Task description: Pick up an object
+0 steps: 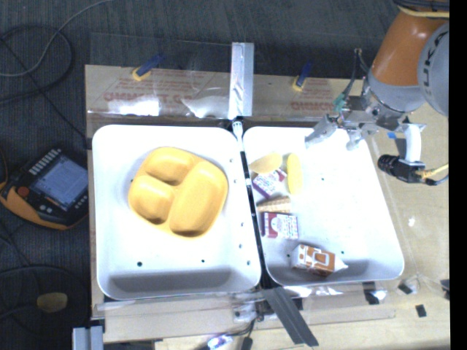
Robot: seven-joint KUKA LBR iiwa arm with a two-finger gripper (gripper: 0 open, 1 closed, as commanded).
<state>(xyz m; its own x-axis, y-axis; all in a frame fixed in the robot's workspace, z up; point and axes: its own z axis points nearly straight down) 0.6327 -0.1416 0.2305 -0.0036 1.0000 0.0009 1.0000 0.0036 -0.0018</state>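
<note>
The right bin (357, 217) holds several small items along its left side: a yellow banana-shaped piece (293, 173), a purple and white carton (268, 185), a tan wafer (276, 205), a red and white carton (280, 226) and an orange-brown carton (315, 259) lying near the front. A big yellow bun-like lump (177, 190) fills the middle of the left bin (109, 268). My gripper (338, 135) hangs over the back edge of the right bin, to the right of the banana piece. Its two fingers are spread, open, with nothing between them.
An upright metal strip (241, 79) stands behind the seam between the bins. A black and orange handheld pendant (55, 188) lies on the floor to the left. A black cylinder with a cable (401, 166) sticks out beside the right bin's far right edge.
</note>
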